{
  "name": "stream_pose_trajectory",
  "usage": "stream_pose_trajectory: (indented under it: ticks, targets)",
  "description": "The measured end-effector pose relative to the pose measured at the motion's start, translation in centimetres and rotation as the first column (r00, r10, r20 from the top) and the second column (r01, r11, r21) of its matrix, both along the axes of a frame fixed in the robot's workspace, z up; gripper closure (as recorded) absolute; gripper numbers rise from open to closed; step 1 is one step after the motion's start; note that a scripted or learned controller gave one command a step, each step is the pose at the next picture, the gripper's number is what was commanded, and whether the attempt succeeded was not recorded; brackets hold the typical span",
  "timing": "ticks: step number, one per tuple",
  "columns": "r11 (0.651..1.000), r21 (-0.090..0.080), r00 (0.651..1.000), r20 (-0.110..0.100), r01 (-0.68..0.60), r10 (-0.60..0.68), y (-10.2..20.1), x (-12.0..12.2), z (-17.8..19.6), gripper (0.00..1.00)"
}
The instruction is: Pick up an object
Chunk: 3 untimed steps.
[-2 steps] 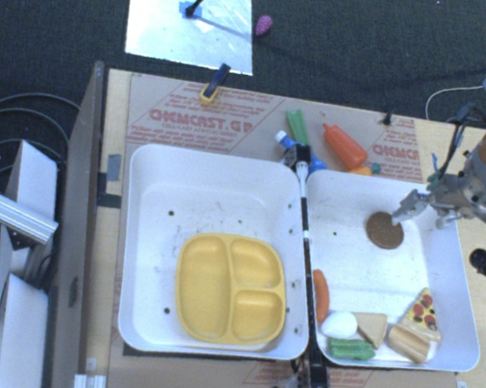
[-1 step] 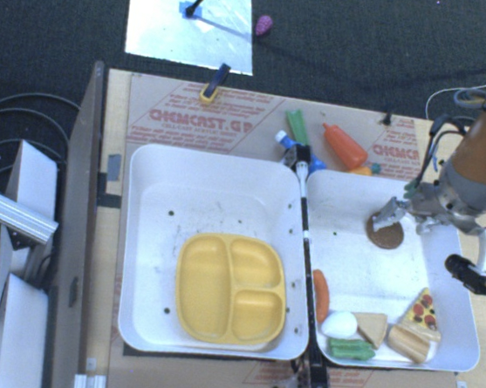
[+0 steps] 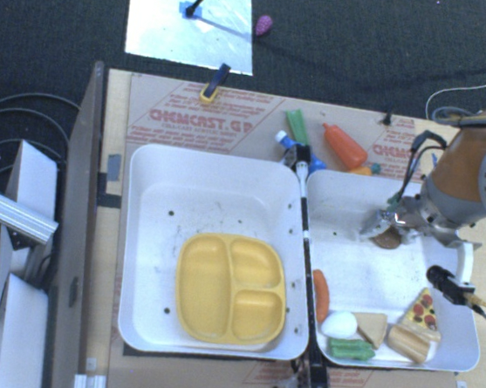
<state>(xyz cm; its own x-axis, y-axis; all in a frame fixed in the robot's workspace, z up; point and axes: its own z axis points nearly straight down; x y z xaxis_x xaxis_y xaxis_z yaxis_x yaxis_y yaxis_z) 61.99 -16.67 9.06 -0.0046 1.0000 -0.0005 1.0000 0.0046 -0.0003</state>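
Camera view. The brown board under both bins carries red printed lettering, "CHEMCAST GP", readable behind the left bin and partly repeated behind the right one.

The left bin holds one item: a yellow divided tray with three compartments, lying flat in the bin's near half, toward the divider. The rest of that bin's floor is bare white with a few dark specks.

The right bin holds a cluster along its near edge: an orange carrot-like piece lying against the divider, a white egg, a green piece at the near rim, a tan wedge, a bread-coloured piece, and a pizza slice toward the right wall. A small brown object lies apart from them near the bin's far side.

The gripper is low over the far part of the right bin, directly at the brown object; whether its fingers are apart or closed cannot be told at this angle. The middle of the right bin's floor is open.

Behind the bins, on the board, lie a green piece, a blue item and an orange bottle-shaped toy, near the far rims. A yellow and blue clip sits at the board's far edge.
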Motion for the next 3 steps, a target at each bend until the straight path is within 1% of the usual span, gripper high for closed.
stream_pose_trajectory:
  ticks: [1,2,3]
  targets:
    - [1.0,-0.002,1.0,0.008,-0.001,0.001,-2.2,4.6,-0.5,0.0]
    - [1.0,-0.002,1.0,0.019,-0.005,0.005,2.1,5.2,14.3,0.0]
    - [1.0,-0.001,1.0,0.0,0.005,-0.005,-0.5,3.2,9.8,0.0]
